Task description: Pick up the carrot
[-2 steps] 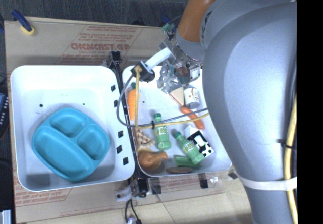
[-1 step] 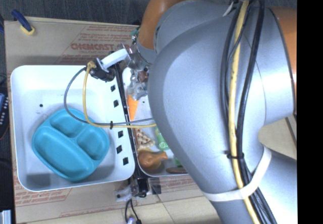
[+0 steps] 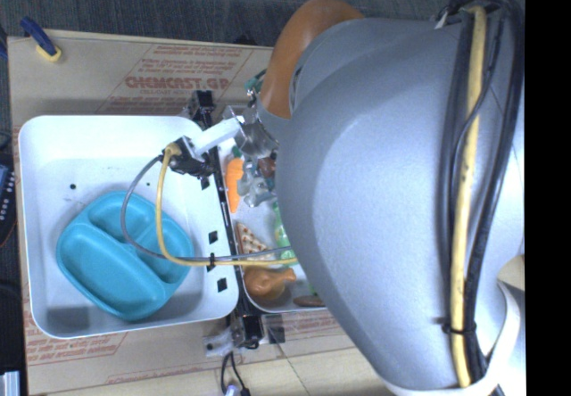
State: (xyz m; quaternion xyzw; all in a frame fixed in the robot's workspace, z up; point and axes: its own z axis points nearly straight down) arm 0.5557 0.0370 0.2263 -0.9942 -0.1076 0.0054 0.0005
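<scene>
Fingers [image 3: 253,177] down low at the left edge of the right bin [image 3: 234,289], tucked under the big grey arm [image 3: 401,189]. Too hidden and blurry to tell how wide open, or whether anything is held.

Just beside them, on the left, the carrot [image 3: 233,185]: a small orange stick, lying close against the wall between the two bins. Looks to be touching or almost touching the metal parts, but hard to say which.

A little lower in the same bin, a criss-cross waffle piece [image 3: 252,243], then a brown toy food [image 3: 268,280]. A yellow cable [image 3: 161,207] looping out from the wrist over the left bin [image 3: 53,144]. In that bin, a blue divided tray [image 3: 120,251], well apart from the carrot. Under both bins, a cardboard sheet [image 3: 178,73] with red print on the surface.

Probably the reaching-and-grabbing step, right at the carrot, with no lift seen yet. Next: close on the carrot across its thin side, squeeze gently, then go straight up. Careful with the bin wall so close: easy to pinch the wall or push the carrot away and come up with nothing.
</scene>
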